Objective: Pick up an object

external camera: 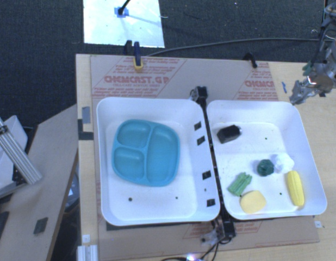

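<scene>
Cardboard-topped bench [173, 72] bearing two white bins [105, 145] (side by side)

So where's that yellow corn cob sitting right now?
The corn cob lies in the right-hand bin, near its lower right corner as the camera sees it, just below the small white object and right of the yellow lemon-like piece.

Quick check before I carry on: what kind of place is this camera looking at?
Most likely a robotics lab test bench, not a home. Two white bins sit side by side on a board over cardboard, holding a blue divided plate and toy-like items such as a yellow corn cob, and the pincer hangs at the right.
</scene>
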`<state>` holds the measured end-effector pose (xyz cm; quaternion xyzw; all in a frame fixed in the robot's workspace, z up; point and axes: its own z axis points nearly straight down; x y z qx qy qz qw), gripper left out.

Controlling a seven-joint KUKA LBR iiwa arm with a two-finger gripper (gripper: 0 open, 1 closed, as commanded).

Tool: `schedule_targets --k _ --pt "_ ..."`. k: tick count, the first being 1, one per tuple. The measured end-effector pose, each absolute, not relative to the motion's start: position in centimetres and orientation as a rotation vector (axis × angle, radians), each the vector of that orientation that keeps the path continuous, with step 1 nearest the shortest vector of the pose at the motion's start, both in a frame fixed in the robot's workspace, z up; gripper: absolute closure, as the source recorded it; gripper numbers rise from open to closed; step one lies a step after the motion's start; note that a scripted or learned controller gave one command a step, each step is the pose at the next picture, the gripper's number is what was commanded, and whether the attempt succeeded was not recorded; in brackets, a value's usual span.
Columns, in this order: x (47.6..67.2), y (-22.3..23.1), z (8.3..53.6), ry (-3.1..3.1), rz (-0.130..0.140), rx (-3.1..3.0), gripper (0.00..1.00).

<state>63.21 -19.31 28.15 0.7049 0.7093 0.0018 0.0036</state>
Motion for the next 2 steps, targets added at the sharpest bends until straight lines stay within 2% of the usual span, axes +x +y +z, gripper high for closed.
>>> schedule_targets --k 2 --pt "60.8 -9.1 26.3 2.230 0.000 2.214 1.00"
